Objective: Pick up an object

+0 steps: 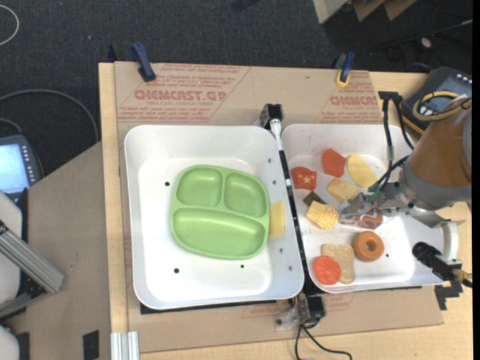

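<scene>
Two white bins share the tabletop (225, 88): my end effector (364, 214) sits low in the right bin (397, 272) at right-centre of frame among toy foods, near the doughnut (368, 246), grip state impossible to tell.

— What sits in the left bin (150, 201)?
— A green divided plate (220, 212), with a yellow piece (277, 219) just beside it at the bin's right wall.
— And the right bin (390, 276)?
— Toy food: a doughnut (368, 246), a tomato slice (327, 269) on toast (343, 259), a corn piece (322, 216), a lemon (361, 170), red pieces near the far edge.
— The arm?
— Its gripper (358, 214) hangs low near the bin's middle, just beside the corn.
</scene>
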Controlling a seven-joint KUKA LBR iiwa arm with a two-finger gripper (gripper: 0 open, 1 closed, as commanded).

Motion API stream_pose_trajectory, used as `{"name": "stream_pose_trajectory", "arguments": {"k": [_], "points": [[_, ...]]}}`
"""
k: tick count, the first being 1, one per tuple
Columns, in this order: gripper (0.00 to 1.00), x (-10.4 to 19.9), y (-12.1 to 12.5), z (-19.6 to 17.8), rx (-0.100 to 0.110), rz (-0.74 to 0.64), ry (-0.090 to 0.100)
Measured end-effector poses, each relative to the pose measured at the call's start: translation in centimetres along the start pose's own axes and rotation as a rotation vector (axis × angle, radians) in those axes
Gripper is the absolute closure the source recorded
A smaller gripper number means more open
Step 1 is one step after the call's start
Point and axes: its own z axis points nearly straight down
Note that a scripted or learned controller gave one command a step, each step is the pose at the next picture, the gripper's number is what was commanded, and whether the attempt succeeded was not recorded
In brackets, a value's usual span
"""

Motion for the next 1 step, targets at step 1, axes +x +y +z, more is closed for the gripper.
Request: {"name": "stream_pose_trajectory", "arguments": {"k": [1], "points": [[0.0,0.0,0.07,0.08,0.0,-0.001,0.0]]}}
